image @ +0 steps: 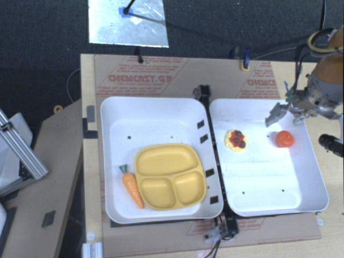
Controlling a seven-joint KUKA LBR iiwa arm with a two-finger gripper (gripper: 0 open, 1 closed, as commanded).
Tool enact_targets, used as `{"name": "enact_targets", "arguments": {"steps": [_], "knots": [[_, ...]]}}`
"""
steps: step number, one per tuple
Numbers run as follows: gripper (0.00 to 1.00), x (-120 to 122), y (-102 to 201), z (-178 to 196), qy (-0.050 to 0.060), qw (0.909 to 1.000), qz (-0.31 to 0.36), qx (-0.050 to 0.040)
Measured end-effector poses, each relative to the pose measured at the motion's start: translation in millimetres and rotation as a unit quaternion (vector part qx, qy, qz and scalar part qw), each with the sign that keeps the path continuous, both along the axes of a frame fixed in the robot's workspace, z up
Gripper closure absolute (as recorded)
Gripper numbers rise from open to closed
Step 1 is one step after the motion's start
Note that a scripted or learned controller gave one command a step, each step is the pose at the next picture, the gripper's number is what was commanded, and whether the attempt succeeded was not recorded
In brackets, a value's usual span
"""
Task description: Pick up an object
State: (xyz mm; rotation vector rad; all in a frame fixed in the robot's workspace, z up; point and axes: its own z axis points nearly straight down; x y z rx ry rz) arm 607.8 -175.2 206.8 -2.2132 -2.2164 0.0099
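Observation:
In the right bin (301, 198) lie a small red tomato (285, 138) and a round yellow piece with red toppings (236, 140). My gripper (286, 117) hangs over the bin's far right part, just beyond the tomato and apart from it. It is open, its two grey fingers (273, 115) spread with nothing between them. The left bin (115, 144) holds a yellow divided plate (169, 176) and an orange carrot (131, 188) beside the plate's left edge.
The grey arm with its orange band (325, 42) comes in from the upper right. A black divider (210, 149) runs between the bins. A shiny sheet (128, 16) lies beyond the bench. A metal frame (19, 152) stands at the left.

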Motion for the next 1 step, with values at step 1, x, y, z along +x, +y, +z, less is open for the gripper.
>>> {"name": "enact_targets", "arguments": {"steps": [1], "knots": [[0.00, 3.0, 0.5, 7.7, -0.006, 1.0000, 0.001, -0.0013]]}}
